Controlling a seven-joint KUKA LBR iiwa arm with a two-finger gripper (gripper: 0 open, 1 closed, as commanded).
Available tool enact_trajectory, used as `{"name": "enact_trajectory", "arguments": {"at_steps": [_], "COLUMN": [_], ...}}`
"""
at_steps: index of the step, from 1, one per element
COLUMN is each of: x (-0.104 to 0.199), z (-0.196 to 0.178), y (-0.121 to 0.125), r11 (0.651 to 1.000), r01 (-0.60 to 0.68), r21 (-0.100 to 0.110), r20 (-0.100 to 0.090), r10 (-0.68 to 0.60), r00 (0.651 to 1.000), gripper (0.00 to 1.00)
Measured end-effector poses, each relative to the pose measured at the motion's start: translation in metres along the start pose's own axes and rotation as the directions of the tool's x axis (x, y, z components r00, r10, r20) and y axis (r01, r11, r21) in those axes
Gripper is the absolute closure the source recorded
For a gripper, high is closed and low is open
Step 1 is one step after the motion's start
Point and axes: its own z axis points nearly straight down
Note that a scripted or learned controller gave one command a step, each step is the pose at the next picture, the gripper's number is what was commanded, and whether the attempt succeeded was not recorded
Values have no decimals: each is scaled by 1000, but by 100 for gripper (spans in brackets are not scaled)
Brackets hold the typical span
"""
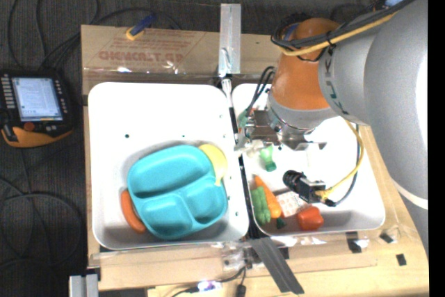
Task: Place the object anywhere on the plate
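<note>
The blue plate (177,193), with three compartments, lies in the left bin (139,108) near its front. My gripper (266,148) hangs over the left part of the right bin (361,205), below the grey and orange wrist. A small green object (269,163) sits right under the gripper; I cannot tell whether it is held or lying on the bin floor.
A yellow item (215,158) pokes out behind the plate's right edge and an orange one (130,212) at its left. At the front of the right bin lie a green vegetable (260,204), an orange piece (272,199), a white item (289,203) and a red one (310,219).
</note>
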Motion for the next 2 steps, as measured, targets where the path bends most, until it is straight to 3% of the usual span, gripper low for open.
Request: {"name": "enact_trajectory", "arguments": {"at_steps": [1,2], "x": [93,93], "z": [-16,-16], "y": [-30,-31], "r11": [990,990], "r01": [142,142], "r21": [-8,-7], "r20": [2,1], "r10": [-142,-142], "r00": [990,990], "gripper": [100,0]}}
